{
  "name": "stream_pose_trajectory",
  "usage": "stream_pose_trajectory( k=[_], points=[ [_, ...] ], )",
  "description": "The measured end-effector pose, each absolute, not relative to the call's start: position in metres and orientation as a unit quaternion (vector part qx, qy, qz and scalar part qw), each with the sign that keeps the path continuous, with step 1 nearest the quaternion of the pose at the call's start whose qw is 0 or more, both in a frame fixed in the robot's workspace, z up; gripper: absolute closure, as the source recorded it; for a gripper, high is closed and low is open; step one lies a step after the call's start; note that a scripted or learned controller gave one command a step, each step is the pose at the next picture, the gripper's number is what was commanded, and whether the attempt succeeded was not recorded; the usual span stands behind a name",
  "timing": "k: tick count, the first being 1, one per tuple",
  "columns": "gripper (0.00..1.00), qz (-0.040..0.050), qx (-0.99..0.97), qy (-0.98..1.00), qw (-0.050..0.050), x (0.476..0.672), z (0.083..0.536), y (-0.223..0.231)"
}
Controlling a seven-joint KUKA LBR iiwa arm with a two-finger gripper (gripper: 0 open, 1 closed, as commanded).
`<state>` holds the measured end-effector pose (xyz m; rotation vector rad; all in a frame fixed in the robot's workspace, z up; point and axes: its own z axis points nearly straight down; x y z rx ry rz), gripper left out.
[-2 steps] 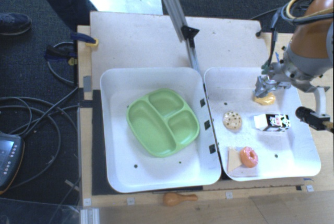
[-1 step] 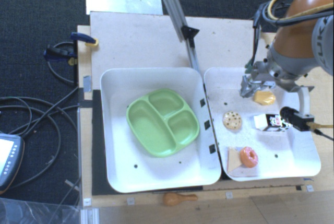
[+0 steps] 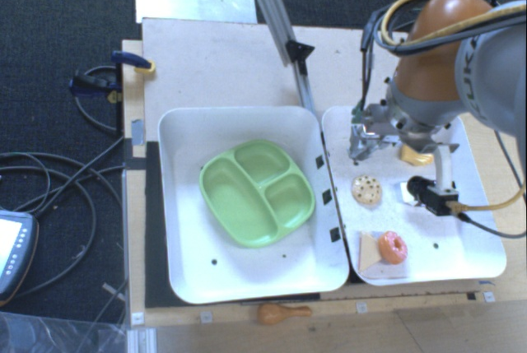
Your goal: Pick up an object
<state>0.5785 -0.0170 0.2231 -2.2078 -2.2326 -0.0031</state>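
The jaws [image 3: 362,147] hang low over the right bin [image 3: 486,253], at its far left part; whether they are open or closed I cannot tell. A cookie [image 3: 366,190] lies just below them, near. A donut [image 3: 393,247] lies further toward the front. The green tray [image 3: 257,192] sits in the left bin [image 3: 185,261], well left of the jaws.

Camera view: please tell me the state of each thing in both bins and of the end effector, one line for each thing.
green divided plate: lying flat in the left bin, compartments bare.
cookie: lying loose in the right bin.
pink donut: lying beside a tan wedge.
yellow piece: partly hidden under the arm.
end effector: low over the right bin, above the cookie, holding nothing visible.
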Motion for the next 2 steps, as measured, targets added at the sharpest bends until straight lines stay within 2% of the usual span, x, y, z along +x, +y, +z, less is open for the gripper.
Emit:
stream_pose_trajectory(
  k=[1, 2],
  points=[
    [1.0, -0.001, -0.703, -0.711, 0.001, 0.563, 0.225, 0.033],
    [1.0, -0.0015, -0.703, -0.712, 0.001, 0.561, 0.231, 0.096]
  ],
)
